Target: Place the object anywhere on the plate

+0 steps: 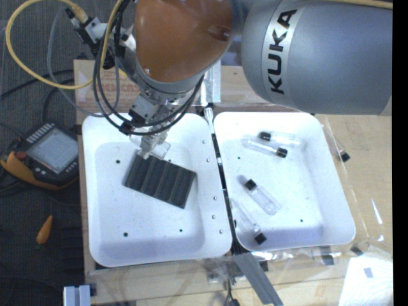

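A dark grey ribbed plate [159, 182] lies flat in the left bin [108, 234], slightly turned. My gripper [153, 146] hangs just above the plate's far edge, under the orange band of the arm. Something pale and clear shows at its tip, but I cannot make out what it is. Several clear tubes with black caps lie in the right bin [319, 222]: two near the back [272, 136] [266, 150], one in the middle [261, 195], and one by the front left corner [248, 225].
The arm's big grey body [319, 43] covers the back of both bins. Yellow and black cables [38, 18] loop at the back left. A handheld pendant [48, 153] and a small orange item [43, 229] lie left of the bench.
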### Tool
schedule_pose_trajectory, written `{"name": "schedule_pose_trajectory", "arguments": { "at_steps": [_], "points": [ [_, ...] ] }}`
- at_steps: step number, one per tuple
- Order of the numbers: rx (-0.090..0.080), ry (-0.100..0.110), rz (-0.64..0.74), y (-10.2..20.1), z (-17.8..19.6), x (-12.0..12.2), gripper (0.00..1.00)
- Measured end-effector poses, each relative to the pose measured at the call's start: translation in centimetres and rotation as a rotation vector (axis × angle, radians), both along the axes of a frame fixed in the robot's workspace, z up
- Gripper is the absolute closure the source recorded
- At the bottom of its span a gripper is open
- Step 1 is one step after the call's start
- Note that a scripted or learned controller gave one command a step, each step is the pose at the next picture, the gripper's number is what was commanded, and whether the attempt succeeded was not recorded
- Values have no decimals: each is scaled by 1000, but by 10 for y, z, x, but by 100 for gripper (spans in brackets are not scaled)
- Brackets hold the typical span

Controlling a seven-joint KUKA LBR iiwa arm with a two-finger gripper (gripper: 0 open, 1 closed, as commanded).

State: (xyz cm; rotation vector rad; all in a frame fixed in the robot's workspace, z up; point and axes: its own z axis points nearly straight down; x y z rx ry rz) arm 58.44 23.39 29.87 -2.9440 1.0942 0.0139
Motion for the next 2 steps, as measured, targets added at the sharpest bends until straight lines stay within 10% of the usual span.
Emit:
{"name": "schedule_pose_trajectory", "arguments": {
  "at_steps": [1,2],
  "points": [
    [3,0,301,0,-87,47,100],
    [3,-2,-79,0,-14,85,100]
  ]
}}
